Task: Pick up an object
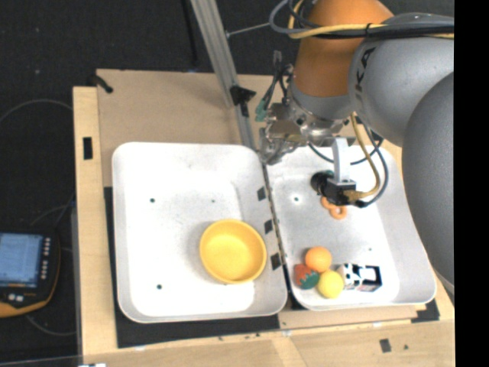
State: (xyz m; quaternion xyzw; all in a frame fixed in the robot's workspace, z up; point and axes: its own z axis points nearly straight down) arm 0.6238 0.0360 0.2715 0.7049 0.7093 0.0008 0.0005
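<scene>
My gripper (272, 151) hangs over the far end of the rim between the two bins, under the orange wrist band. In the right bin (397, 235), a small orange ring (337, 210) lies near the middle. At that bin's near end an orange ball (318, 258), a yellow ball (331, 284) and a red and green piece (306, 277) cluster together. A black and white block (361, 277) rests just right of them. A yellow bowl (232, 250) sits upright in the left bin (153, 205), near its right side. All of these lie well away from the gripper.
A slanted metal post (218, 48) rises behind the bins, close to the gripper's left. The big grey arm (412, 75) overhangs the right bin's far side. A handheld controller (27, 270) lies off the bench at the left.
</scene>
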